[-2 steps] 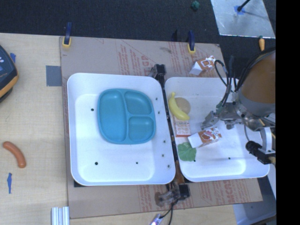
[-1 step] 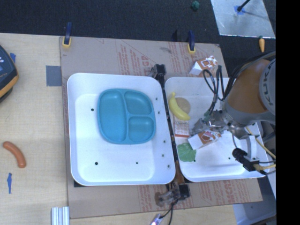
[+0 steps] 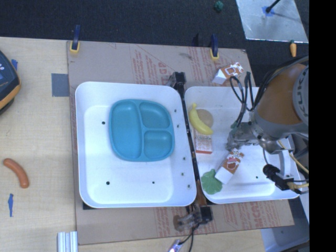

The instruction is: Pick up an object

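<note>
The right bin [image 3: 262, 190] holds a yellow banana [image 3: 198, 121] resting on a tan round piece [image 3: 206, 117]. Below the banana lies a red and white packet [image 3: 203, 143]. A green leafy toy [image 3: 210, 181] sits at the bin's front left corner. A small orange and white carton [image 3: 229, 168] lies tilted beside it. My gripper [image 3: 235, 143] hangs low in the middle of this bin, just above the carton's upper end. The grey arm and its cables reach in from the right.
The left bin [image 3: 92, 190] carries a blue divided plate [image 3: 142, 129]. A second small carton [image 3: 229, 73] lies outside the bins behind the right one. A toy sausage [image 3: 17, 172] rests on the bench at far left, and a dark device [image 3: 6, 83] sits at the left edge.
</note>
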`<state>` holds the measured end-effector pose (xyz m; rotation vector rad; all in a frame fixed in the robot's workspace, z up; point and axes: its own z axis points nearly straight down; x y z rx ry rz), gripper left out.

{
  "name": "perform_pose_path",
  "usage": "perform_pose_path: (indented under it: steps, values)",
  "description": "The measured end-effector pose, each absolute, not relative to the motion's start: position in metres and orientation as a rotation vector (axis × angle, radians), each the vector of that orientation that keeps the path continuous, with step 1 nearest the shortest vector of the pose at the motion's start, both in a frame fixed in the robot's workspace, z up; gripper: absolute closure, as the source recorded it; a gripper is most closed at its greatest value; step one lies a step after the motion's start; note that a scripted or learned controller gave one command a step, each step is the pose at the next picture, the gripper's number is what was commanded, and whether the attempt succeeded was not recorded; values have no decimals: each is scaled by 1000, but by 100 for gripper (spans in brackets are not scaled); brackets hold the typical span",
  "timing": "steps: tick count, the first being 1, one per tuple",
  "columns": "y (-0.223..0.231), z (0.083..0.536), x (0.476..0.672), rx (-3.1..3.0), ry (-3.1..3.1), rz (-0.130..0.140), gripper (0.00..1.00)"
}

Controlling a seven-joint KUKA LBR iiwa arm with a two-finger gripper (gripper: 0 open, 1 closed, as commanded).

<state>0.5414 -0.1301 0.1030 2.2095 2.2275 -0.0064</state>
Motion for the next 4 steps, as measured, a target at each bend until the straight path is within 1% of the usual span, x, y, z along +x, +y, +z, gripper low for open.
perform_pose_path:
  steps: [1,2,3,4]
  values:
    - [-130,103,541,2210,2227,-6,0]
    - [-123,91,483,2218,2230,-5,0]
    - [-112,92,512,2215,2230,-3,0]
    - [-114,102,512,2212,2233,-7,100]
